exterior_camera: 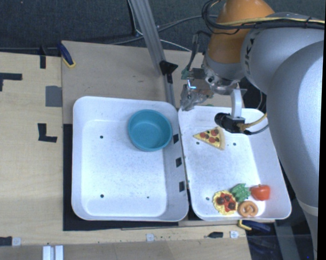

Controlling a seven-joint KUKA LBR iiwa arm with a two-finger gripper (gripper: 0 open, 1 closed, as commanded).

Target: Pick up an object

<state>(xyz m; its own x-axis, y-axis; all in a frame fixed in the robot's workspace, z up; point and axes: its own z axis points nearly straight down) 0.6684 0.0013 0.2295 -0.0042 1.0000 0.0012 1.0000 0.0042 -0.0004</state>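
Note:
A blue bowl (149,129) sits upright at the far right of the left bin (97,167). In the right bin (225,171) lies a pizza slice (211,138) near the far end. At its near end a small round pizza (224,202), a green leafy piece (239,191), a red tomato (260,192) and a pretzel-like ring (248,208) cluster together. My gripper (189,97) hangs above the far left corner of the right bin, close to the bins' dividing edge, with nothing seen between its fingers.
A slanted metal pole (153,41) crosses behind the bins near the gripper. A black cable connector (230,123) hangs over the right bin beside the pizza slice. The large grey arm (293,78) covers the right side.

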